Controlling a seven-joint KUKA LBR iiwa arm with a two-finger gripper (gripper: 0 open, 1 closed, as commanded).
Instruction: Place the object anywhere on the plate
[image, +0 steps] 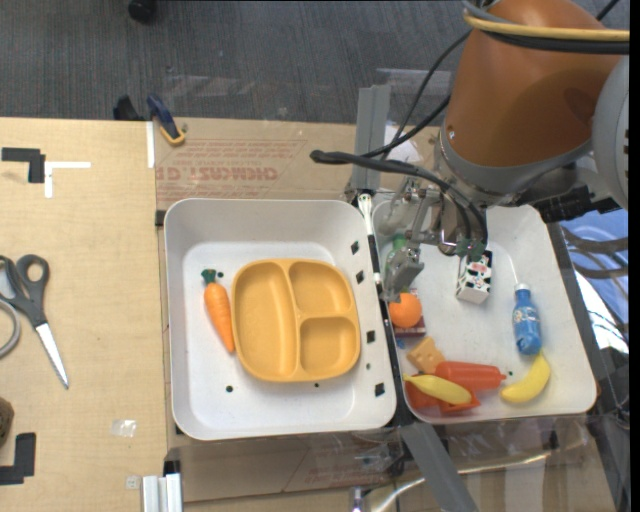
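Gripper (404, 272) just above orange ball (405, 311); yellow plate (296, 319) beside carrot (218, 313).

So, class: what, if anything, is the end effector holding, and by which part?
It cannot be told: the end effector hangs just above the orange, with nothing visibly between its fingers.

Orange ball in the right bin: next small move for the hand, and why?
Probably straight down a little: the hand sits just above the orange ball by the right bin's left wall, nothing visibly gripped, and the yellow plate holds nothing.
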